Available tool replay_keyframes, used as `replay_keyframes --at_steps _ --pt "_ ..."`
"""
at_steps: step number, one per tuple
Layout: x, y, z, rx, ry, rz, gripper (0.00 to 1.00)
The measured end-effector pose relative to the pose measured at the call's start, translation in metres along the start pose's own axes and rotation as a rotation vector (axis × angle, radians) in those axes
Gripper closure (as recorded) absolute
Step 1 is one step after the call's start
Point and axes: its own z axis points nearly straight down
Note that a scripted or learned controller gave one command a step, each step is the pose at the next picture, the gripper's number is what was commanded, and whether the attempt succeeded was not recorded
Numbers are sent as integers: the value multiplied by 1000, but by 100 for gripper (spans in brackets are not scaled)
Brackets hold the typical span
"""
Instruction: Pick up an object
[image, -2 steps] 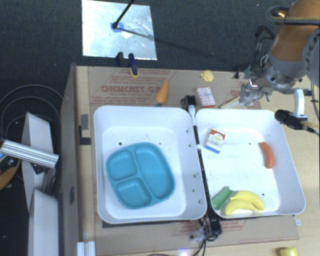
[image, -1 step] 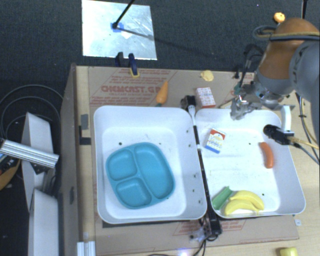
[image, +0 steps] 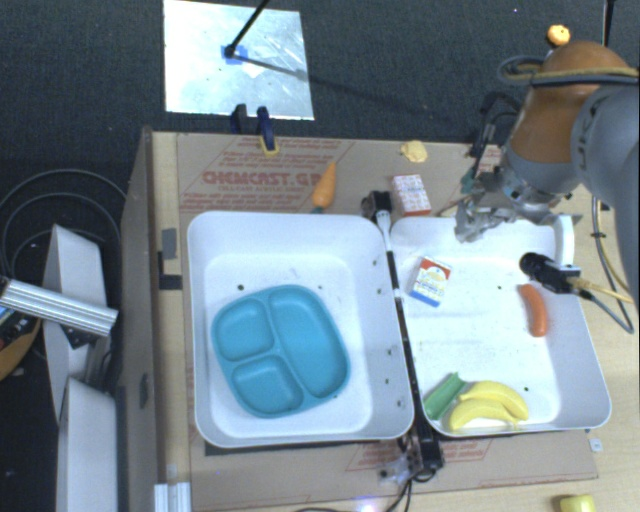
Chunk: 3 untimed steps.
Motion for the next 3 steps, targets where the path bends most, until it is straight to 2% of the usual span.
replay_keyframes --at_steps 1,2,3 --pt "10 16 -61 -7 1 -3 100" --pt "-15 14 -36 1 -1 5 100" --pt "-14 14 -31 0 -1 2 100"
